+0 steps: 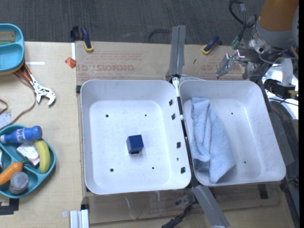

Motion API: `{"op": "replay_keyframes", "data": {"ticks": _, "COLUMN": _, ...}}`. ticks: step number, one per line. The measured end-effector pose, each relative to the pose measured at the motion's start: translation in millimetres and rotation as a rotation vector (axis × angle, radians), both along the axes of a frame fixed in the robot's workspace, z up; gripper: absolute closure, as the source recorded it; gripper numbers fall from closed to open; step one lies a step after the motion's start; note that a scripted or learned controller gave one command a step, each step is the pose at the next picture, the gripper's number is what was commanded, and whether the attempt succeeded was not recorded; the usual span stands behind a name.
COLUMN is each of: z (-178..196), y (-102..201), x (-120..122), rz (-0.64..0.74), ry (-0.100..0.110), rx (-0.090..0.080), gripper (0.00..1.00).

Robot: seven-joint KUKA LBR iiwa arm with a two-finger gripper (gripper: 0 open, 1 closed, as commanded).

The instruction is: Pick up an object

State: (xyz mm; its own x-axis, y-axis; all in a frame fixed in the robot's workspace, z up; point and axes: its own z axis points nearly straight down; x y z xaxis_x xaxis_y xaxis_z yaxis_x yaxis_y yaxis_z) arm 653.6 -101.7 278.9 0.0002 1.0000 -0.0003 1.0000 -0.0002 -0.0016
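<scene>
A small dark blue cube sits near the middle of the left bin. A crumpled pale blue-grey cloth lies along the left side of the right bin. My gripper hangs over the far rim of the right bin, up and to the right of the cloth and far from the cube. Its two fingers stand apart with nothing between them.
To the left of the bins lie a blue tray with a banana, a bottle and other small items, a wrench and a blue container. Clamps hold the cardboard at the back. Cables run along the right side.
</scene>
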Motion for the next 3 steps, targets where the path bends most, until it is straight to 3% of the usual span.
{"op": "replay_keyframes", "data": {"ticks": 1, "z": 1, "y": -21, "x": -34, "rz": 0.111, "ry": 0.0, "rx": -0.001, "gripper": 0.0}}
{"op": "replay_keyframes", "data": {"ticks": 2, "z": -12, "y": -36, "x": -29, "rz": -0.009, "ry": 0.0, "rx": -0.001, "gripper": 0.0}}
{"op": "replay_keyframes", "data": {"ticks": 3, "z": 2, "y": -53, "x": -33, "rz": 0.174, "ry": -0.002, "rx": -0.001, "gripper": 0.0}}
